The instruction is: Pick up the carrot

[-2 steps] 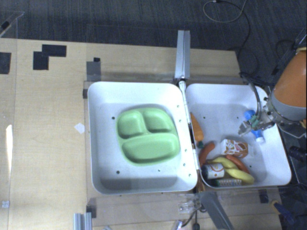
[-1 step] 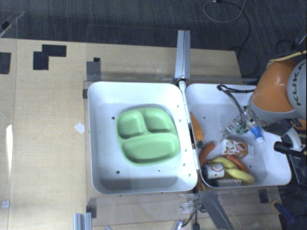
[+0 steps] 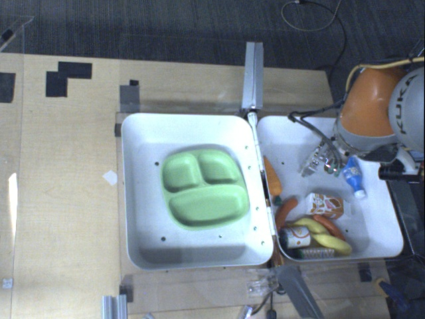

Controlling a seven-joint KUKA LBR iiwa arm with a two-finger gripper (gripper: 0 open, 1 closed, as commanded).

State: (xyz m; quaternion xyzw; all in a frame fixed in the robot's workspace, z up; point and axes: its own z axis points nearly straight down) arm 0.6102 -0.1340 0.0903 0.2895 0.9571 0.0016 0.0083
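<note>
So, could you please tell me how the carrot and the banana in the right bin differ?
The carrot is orange; the banana is yellow. The carrot lies alone against the bin's left wall, running up and down the view; the banana lies crosswise among the pile at the bin's near edge. Both are long, slim items in the right bin.

The arm (image 3: 388, 108) is cut off by the right edge.

High, fixed, slanting down — both bins (image 3: 133, 198).
</note>
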